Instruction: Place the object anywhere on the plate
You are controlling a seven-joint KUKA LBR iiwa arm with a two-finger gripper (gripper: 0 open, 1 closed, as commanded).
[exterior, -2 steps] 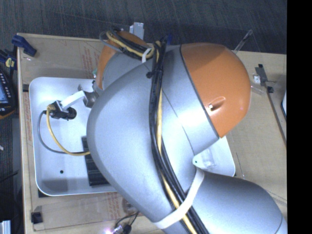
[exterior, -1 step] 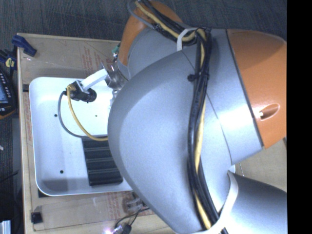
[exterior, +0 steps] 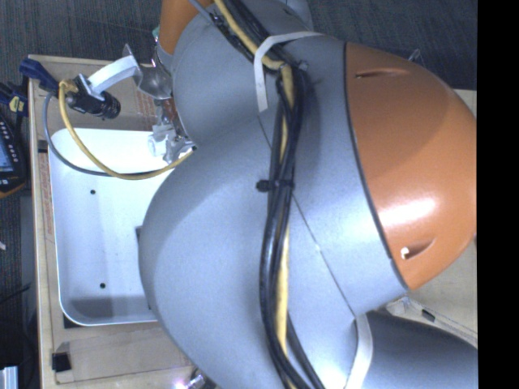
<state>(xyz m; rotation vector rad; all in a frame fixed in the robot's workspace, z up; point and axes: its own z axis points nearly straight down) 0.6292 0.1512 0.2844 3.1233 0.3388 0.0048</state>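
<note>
Grey/orange arm (exterior: 324, 201) blocks most of view; white bin (exterior: 97, 241) at left; no legible text.

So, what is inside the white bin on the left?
The bare floor of the white bin shows, with a yellow cable looping above it. The grey arm covers the rest.

You're looking down at a slant from one fixed camera above the bench, the arm (exterior: 308, 209) looming close, a white bin (exterior: 89, 241) at left.
</note>
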